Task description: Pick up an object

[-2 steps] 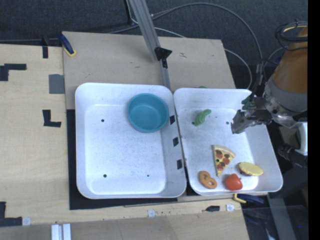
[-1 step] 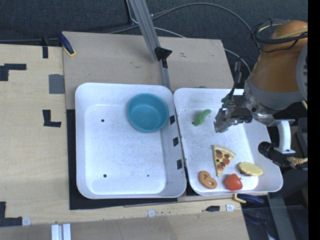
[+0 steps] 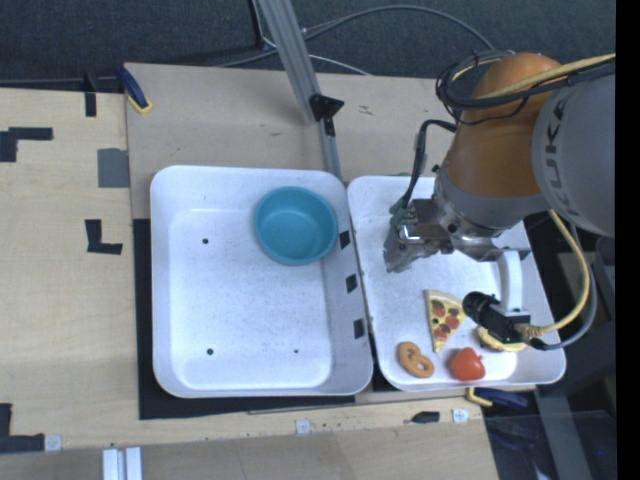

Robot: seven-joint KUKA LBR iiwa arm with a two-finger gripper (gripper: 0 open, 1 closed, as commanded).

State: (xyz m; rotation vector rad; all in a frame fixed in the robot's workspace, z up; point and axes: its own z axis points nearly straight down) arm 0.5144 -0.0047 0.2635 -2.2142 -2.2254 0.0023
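Observation:
My gripper hangs over the middle of the right bin, pointing down at the bin floor. Nothing shows between its fingers. A toy pizza slice lies just below and right of it. A small pretzel and a red tomato sit at the right bin's near edge. A yellow banana lies at the right, partly hidden under a black part of the arm. A blue bowl stands at the far right corner of the left bin.
The grey arm with its orange band covers the far right part of the right bin. A slanted metal rod crosses above the bins' far edge. Cables loop behind the arm.

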